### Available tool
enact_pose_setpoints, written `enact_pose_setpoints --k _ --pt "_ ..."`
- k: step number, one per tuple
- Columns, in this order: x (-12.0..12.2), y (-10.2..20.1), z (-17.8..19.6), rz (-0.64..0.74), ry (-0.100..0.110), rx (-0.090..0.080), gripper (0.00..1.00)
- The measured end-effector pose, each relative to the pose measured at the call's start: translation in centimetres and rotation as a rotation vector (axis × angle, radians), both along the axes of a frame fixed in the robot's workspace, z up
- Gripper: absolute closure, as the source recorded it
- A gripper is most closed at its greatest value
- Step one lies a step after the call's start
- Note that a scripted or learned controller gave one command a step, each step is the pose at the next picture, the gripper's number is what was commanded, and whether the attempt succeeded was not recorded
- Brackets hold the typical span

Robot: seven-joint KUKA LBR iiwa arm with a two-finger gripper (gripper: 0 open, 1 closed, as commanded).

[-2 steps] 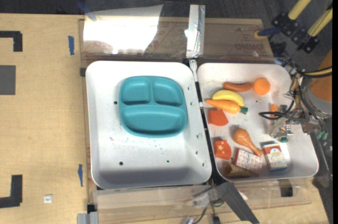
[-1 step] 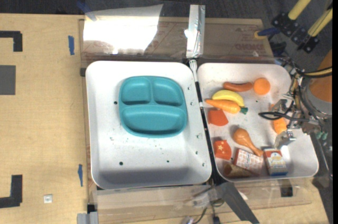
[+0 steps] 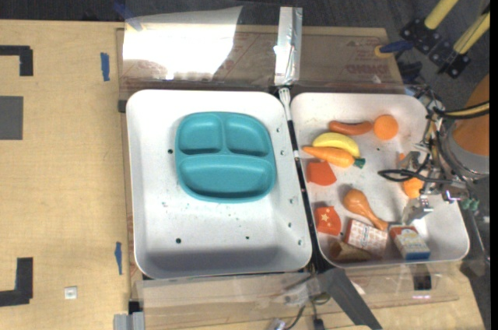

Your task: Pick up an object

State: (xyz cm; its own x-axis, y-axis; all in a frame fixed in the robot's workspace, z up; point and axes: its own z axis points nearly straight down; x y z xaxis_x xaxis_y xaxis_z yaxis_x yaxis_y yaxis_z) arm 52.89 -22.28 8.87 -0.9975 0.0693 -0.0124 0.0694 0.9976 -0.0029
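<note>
Down over the right bin (image 3: 455, 239), at the right edge of the frame: the pincer (image 3: 419, 192), tangled in cables and dark linkage, hanging low near the bin's right wall. How wide it stands, impossible to tell from here; too much clutter around the tips. Something orange (image 3: 411, 185) right at the tips, maybe a small fruit, but whether clamped or merely lying beside, no telling.

Plenty of candidates in that bin. Upper middle: an orange ball (image 3: 385, 126), with a banana (image 3: 336, 142) and a carrot (image 3: 333, 156) just left of it, those two touching. Lower down, a chicken drumstick (image 3: 362, 206) at a slant, a red box (image 3: 327, 220), a small carton (image 3: 366, 235) and a blue-and-white box (image 3: 411, 242) near the bottom wall. Over in the left bin (image 3: 148, 188), only a teal divided plate (image 3: 226, 156), well apart from the action.

Step in hand, by the look of it: the descent onto a target, grasp not confirmed. Next move calls for closing squarely on the orange piece, then a straight lift clear of the wall and of the blue-and-white box just below. Risk: a slip off a small round thing, or a snag against the bin's side.
</note>
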Motion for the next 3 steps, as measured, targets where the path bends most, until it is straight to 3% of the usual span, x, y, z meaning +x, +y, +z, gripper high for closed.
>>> enact_pose_setpoints --k 1,2,3 --pt "0.44 -0.02 1.41 0.001 -0.014 -0.005 1.00" --pt "0.42 0.02 1.34 0.001 -0.013 -0.005 0.00" --pt "0.62 -0.07 0.59 0.004 -0.014 -0.005 0.00"
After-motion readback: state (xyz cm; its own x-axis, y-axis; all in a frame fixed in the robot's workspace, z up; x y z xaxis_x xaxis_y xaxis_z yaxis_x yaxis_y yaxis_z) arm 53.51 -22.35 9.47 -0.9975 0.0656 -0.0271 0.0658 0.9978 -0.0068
